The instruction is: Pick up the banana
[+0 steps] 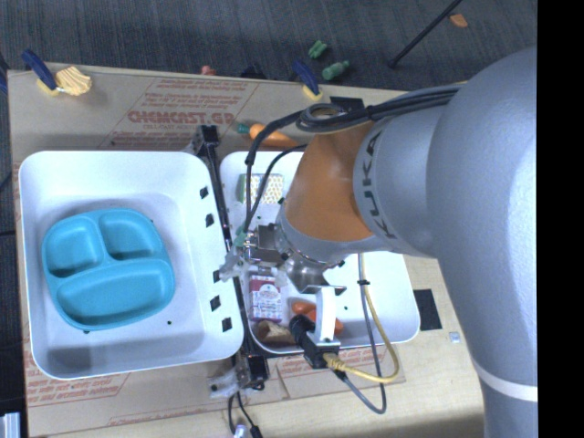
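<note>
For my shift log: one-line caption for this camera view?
KUKA arm lowers its hand into the cluttered right bin; blue divided tray in left bin.

The grey arm (474,208) enters from three o'clock and bends toward nine o'clock, its orange band (333,185) just above the wrist, with the gripper (274,286) hanging at about seven o'clock from that band, pointed down.

Two bins side by side on the bench (137,108). Left bin (55,167) holds a divided tray (108,267) at frame left. Arm (411,190) covers most of right bin (401,308); small items (266,301) lie at its lower left.
</note>
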You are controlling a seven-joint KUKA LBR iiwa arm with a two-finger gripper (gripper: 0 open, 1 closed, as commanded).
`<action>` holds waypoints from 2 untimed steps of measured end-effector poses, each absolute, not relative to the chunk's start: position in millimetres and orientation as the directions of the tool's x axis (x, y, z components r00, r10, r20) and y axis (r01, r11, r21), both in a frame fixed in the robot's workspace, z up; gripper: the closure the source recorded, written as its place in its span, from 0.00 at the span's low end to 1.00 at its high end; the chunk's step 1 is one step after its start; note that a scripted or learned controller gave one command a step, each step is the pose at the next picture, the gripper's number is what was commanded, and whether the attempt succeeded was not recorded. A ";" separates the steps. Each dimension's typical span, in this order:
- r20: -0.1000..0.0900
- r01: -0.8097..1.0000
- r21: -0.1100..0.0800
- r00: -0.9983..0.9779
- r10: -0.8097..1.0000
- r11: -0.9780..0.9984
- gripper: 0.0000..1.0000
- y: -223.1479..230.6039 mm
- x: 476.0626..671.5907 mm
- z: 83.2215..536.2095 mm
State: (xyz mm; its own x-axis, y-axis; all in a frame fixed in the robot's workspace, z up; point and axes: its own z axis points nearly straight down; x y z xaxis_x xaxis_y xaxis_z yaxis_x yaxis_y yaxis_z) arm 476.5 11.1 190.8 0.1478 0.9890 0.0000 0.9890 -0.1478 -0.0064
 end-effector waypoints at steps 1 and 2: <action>0.002 0.997 -0.007 -0.083 0.997 0.083 0.00 -29.6 475.6 191.0; 0.001 0.980 -0.003 -0.199 0.980 0.199 0.00 78.0 484.0 191.3</action>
